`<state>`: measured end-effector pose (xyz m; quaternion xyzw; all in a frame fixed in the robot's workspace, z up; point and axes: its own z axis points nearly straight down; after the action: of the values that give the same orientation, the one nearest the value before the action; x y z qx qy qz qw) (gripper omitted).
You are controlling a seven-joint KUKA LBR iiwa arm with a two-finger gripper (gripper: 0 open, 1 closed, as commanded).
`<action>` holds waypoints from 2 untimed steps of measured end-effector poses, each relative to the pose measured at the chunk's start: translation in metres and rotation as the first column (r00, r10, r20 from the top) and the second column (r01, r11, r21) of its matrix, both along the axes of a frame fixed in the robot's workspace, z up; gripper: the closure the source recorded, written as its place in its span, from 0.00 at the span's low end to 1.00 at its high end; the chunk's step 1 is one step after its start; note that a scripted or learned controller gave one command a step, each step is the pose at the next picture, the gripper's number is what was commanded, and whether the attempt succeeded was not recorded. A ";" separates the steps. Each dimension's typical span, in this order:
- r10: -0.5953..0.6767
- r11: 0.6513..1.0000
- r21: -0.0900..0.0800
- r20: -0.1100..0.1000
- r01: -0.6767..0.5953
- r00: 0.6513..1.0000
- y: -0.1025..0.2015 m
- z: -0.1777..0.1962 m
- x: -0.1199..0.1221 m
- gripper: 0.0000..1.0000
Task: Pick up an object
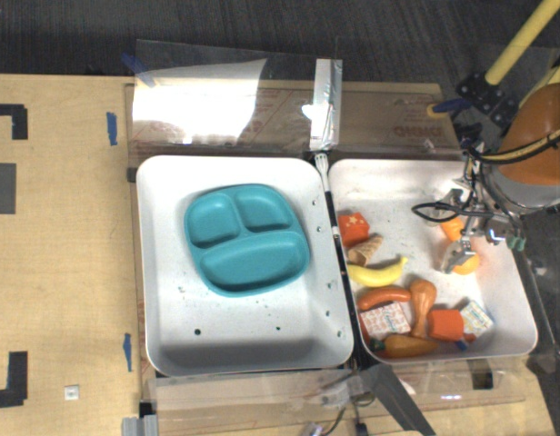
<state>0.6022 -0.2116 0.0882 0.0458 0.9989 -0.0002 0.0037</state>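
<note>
A: Left bin carries a teal divided plate. Right bin bears the arm at its far right corner.

B: Gripper?

A: Down at a small orange piece near the right wall; grip state: cannot tell.

B: Risks?

A: The piece could skid away; cables could snag; the banana and food pile lie apart.

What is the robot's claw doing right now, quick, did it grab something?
Gripper: low in the right bin over an orange piece; whether it is open, shut or holding anything cannot be told.
</note>
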 end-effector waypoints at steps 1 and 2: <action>0.003 1.000 -0.005 0.016 -0.003 1.000 0.001 0.015 0.005 1.00; 0.003 1.000 -0.004 0.014 -0.003 1.000 0.001 0.014 0.004 0.00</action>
<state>0.6067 -0.2101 0.1023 0.0444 0.9990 -0.0018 0.0108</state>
